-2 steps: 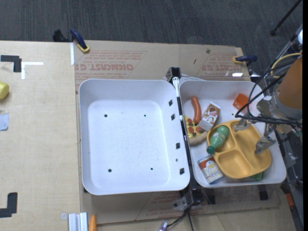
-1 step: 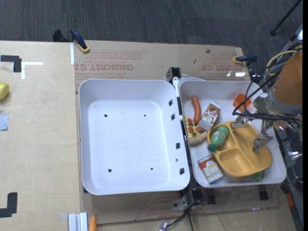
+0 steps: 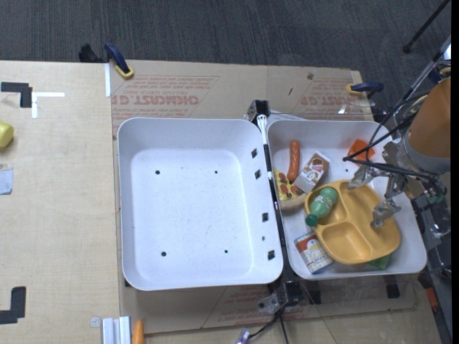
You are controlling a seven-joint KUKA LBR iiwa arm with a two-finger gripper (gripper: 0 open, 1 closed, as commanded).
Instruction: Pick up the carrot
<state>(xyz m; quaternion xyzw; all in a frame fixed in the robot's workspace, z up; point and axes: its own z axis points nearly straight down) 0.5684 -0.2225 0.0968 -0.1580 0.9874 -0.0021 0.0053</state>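
Observation:
A bright orange piece that looks like the carrot [image 3: 358,149] lies at the far right of the right bin [image 3: 344,126], partly hidden by cables and the arm. My gripper [image 3: 373,195] hangs over the right side of a yellow divided tray [image 3: 356,236], just in front of the carrot. Its fingers [image 3: 387,210] stand apart, open, and hold nothing. An orange-red sausage-shaped piece [image 3: 293,160] lies near the bin's back left.
The right bin also holds a green bottle [image 3: 321,203], a small carton [image 3: 313,171], a flat packet [image 3: 312,253] and a pizza-like piece [image 3: 287,190]. The left bin [image 3: 188,131] adjoins it. A yellow object [image 3: 4,135] sits at the bench's far left.

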